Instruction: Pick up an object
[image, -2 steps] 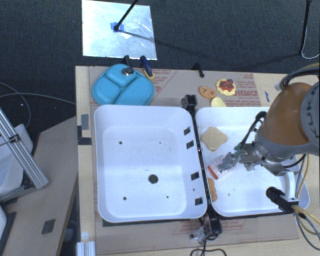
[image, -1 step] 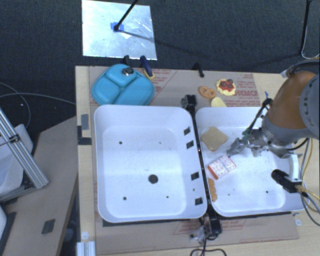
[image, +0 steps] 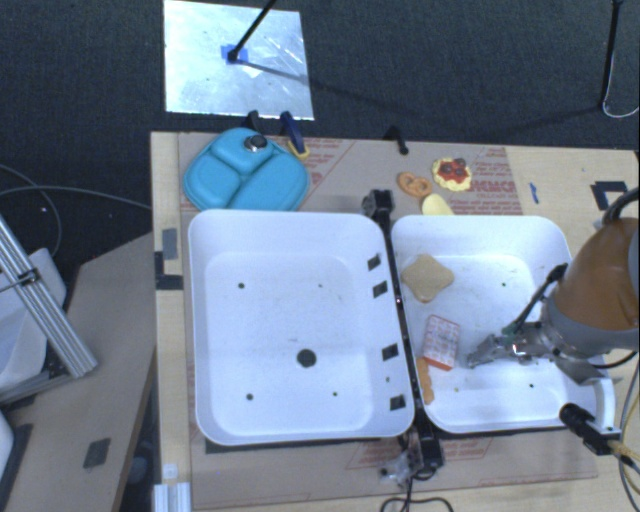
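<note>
In the right bin (image: 520, 232) lie a tan bread-like slice (image: 426, 277), a pinkish patterned packet (image: 440, 342) and a thin orange stick (image: 424, 379) near the bin's left wall. My gripper (image: 481, 353) is low in that bin, reaching leftward from the arm at the right edge. Its tip sits just right of the packet. Nothing shows between its fingers.
The left bin (image: 220, 250) holds a small dark spot (image: 307, 358). Behind the bins on the cardboard sit a blue sectioned tray (image: 246, 174), an orange piece (image: 413, 184), a red-topped round toy (image: 452, 173) and a yellow piece (image: 436, 205). A black divider (image: 392, 300) separates the bins.
</note>
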